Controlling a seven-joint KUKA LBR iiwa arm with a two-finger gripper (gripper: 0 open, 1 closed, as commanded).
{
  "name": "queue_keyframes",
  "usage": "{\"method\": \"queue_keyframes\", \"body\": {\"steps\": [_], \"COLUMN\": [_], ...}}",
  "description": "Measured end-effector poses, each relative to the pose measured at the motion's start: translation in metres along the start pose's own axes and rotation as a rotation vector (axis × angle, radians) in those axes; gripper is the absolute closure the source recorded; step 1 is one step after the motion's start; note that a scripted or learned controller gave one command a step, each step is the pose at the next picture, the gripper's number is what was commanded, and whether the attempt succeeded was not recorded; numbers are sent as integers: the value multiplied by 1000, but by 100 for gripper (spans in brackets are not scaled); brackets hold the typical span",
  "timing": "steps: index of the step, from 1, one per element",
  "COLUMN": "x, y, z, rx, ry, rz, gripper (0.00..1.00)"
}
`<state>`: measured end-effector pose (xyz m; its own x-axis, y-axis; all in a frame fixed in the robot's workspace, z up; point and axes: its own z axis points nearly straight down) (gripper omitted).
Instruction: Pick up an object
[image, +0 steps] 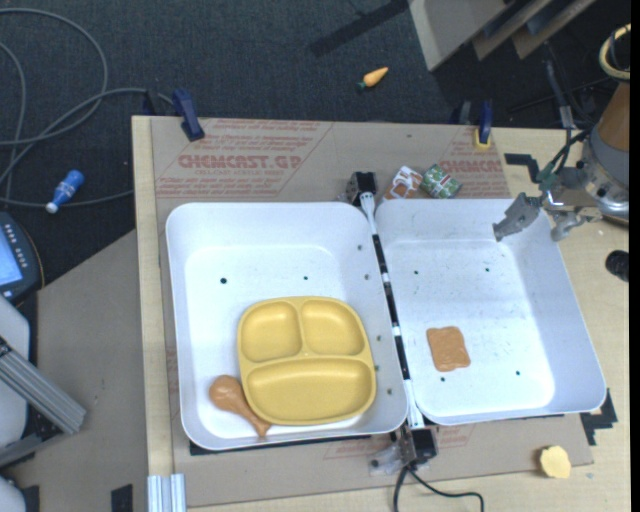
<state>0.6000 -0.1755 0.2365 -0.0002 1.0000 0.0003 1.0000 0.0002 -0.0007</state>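
Dark carpet with cables around cardboard-topped bench (250, 150). Left bin (200, 250): yellow divided plate (304, 360). Right bin (520, 300): tan slice (447, 348). Gripper (530, 215) at far-right rim; finger state unclear.

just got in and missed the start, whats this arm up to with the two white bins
A grey robot arm reaches in from the right, its tool at the upper right rim of the right bin, with nothing between its fingers. A brown toast-like piece lies untouched in that bin. The left bin holds a yellow divided plate with an orange drumstick toy beside it. Nothing has been picked up yet.
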Motion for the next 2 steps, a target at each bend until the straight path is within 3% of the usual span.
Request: {"method": "queue_keyframes", "body": {"steps": [1, 2], "x": [22, 85], "y": [-85, -93], "z": [49, 95], "rx": [11, 7], "ry": [4, 5], "rz": [2, -6], "gripper": [0, 0]}}
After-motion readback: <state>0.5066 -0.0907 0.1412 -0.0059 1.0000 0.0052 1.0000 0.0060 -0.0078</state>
